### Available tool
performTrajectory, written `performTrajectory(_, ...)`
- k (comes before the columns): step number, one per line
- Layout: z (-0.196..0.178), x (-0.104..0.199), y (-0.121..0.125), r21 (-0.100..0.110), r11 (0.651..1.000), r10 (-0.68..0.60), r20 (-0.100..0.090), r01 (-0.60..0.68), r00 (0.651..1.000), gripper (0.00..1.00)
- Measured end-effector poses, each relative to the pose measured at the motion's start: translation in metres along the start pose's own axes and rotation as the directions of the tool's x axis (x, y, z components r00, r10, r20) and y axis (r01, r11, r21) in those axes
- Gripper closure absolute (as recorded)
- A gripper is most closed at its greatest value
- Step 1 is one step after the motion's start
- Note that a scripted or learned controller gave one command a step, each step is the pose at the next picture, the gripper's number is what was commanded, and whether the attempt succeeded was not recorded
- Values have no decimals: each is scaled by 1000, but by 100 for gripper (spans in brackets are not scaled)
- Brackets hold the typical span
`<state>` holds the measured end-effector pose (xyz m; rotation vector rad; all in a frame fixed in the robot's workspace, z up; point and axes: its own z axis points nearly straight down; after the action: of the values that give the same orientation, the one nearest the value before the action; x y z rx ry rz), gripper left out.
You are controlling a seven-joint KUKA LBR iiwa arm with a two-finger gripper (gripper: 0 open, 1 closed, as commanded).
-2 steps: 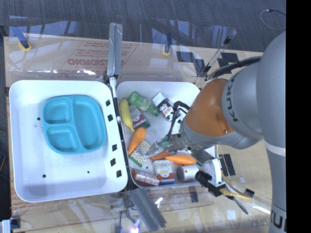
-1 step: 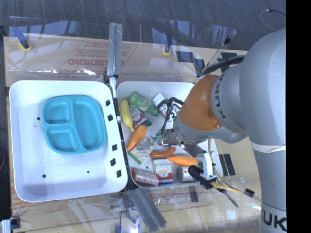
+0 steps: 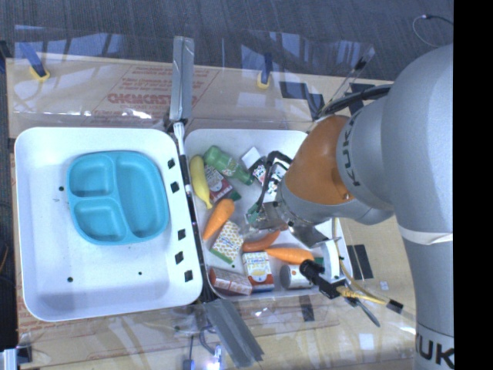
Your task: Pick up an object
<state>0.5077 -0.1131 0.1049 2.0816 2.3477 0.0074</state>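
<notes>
The right bin [image 3: 202,145] holds a heap of toy groceries. A yellow banana [image 3: 199,179] lies along its left wall, with a green packet [image 3: 223,163] beside it. An orange carrot [image 3: 218,218] slants below them, and a second carrot [image 3: 289,254] lies near the front. A patterned small carton [image 3: 228,241], a juice box [image 3: 258,268] and a can [image 3: 293,277] sit at the front. My gripper [image 3: 264,210] is low over the middle of this bin, just right of the slanted carrot. The orange wrist band hides most of it.
In the left bin [image 3: 38,284] lies a blue divided plate [image 3: 117,195]. A metal divider bar [image 3: 181,83] runs between the bins at the back. The grey arm covers the right bin's right side.
</notes>
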Motion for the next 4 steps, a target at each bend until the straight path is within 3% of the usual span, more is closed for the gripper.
performTrajectory(1,0,0,0,0,1000,-1,0,1,1000,0)
performTrajectory(2,15,-22,96,8,981,196,1,-196,981,0)
performTrajectory(3,-97,-18,102,6,798,602,4,-602,798,0)
performTrajectory(4,10,2,111,-1,886,465,1,-465,886,0)
